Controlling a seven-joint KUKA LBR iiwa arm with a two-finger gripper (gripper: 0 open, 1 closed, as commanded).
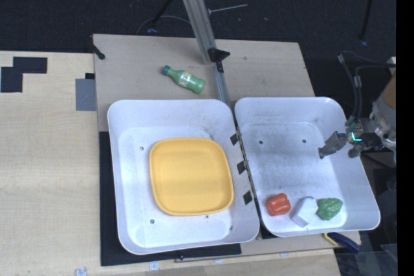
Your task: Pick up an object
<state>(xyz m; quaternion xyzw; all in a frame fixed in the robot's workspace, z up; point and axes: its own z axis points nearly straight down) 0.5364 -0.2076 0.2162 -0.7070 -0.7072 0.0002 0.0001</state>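
In the right bin (291,139), three small objects lie along the near edge: a red pepper-like piece (278,204), a white block (302,211) and a green lump (329,207). My gripper (337,150) hangs over the bin's right rim, well above and behind those objects. Its two dark fingers are spread apart with nothing between them, so it is open. A yellow square plate (191,175) lies flat in the left bin (123,139).
A green bottle (184,79) lies on its side on the bench behind the left bin. An aluminium rail (200,10) slants up from between the bins at the back. Black clips (240,166) sit along the seam where the bins meet.
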